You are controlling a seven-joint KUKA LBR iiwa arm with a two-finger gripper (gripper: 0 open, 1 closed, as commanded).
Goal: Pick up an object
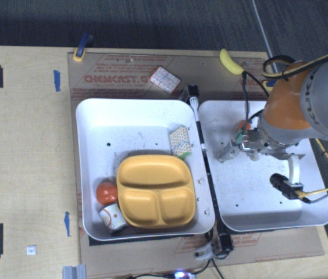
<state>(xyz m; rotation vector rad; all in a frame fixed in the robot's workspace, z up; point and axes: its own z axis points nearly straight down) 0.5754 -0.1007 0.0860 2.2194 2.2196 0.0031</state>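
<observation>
Left bin (pixel 88 156): four things are held; a yellow tray (pixel 154 189) with three compartments lies in the near half.
Ball (pixel 106 192): red-orange, set touching the tray's left edge.
Cup (pixel 113 216): a small white and orange piece, lying just below the ball, against the tray's near-left corner.
Packet (pixel 180 141): patterned, pale green, lodged near the bin's right wall, just beyond the tray.
Right bin (pixel 257 214): no loose object is made out on its bare floor.
Arm (pixel 306 106): reached in from the right and hung over the right bin.
Gripper (pixel 229 153): seen near that bin's left wall, low over the floor; nothing is seen between the fingers, and whether it is wide or narrow cannot be told.
Outside the bins: a printed card (pixel 164 79) and a yellow banana-like piece (pixel 231 61) are laid on the board behind.
Step in hand: judged to be the approach; no object is picked yet.
Next move: the gripper is to be carried over the divide to the left bin. The ball, cup or packet is judged the likeliest pick, as the tray looks too broad for a two-finger hold. A clear descent beside the tray is called for.
</observation>
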